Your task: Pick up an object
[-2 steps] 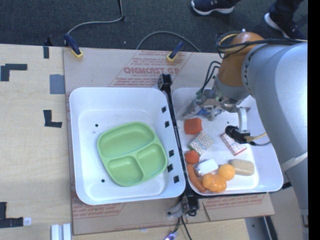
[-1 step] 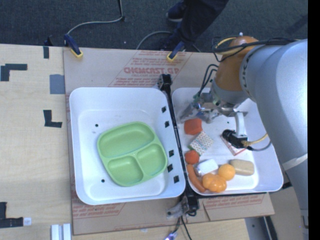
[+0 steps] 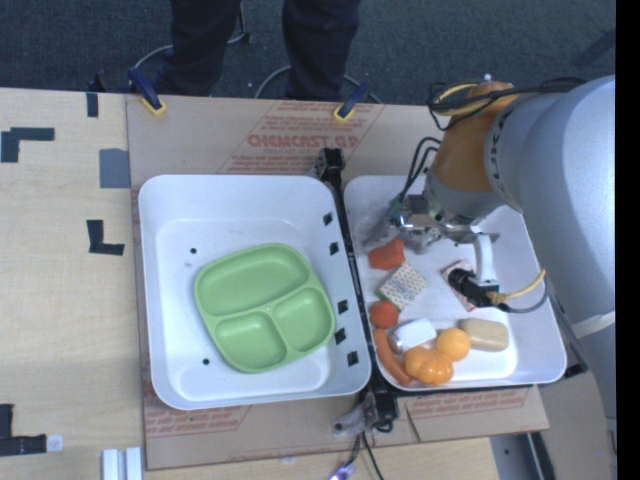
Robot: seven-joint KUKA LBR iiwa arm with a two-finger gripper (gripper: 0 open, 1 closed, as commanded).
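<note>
Two white bins sit side by side on your tabletop (image 3: 60,268). Beside the green plate (image 3: 264,306), the right bin (image 3: 530,368) holds oranges (image 3: 440,356), and beyond them the tool (image 3: 432,230) hangs low; its state can't be told.

Green divided plate (image 3: 264,306) in left bin (image 3: 160,268); person's legs (image 3: 262,28) behind bench.

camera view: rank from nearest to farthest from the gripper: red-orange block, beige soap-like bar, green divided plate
Measured from the gripper:
1. red-orange block, right bin, just below the gripper toward the divider.
2. beige soap-like bar, right bin, near its front right corner.
3. green divided plate, across the divider in the left bin.
</note>
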